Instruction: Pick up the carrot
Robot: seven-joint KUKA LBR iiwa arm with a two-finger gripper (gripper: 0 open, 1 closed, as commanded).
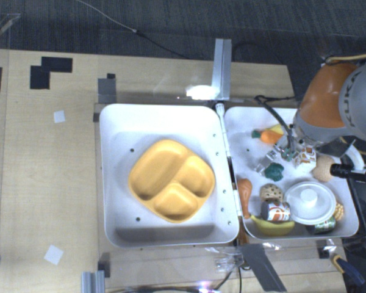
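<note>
The carrot (270,135) is a short orange piece with a green top pointing left. It lies near the back of the right bin (232,122). My gripper (287,148) hangs over the same bin, just right of and slightly in front of the carrot, under the grey arm with the orange band (323,99). Nothing shows as held in the gripper. A small grey metal piece (266,161) lies just in front of the carrot.
The right bin is crowded: a dark green lump (273,172), a small carton (305,158), a beige lump (322,171), a white round lid (310,201), a banana (272,226), a can (276,213) and an orange-brown drumstick shape (245,194). The left bin (110,163) holds a yellow divided plate (171,179).
</note>
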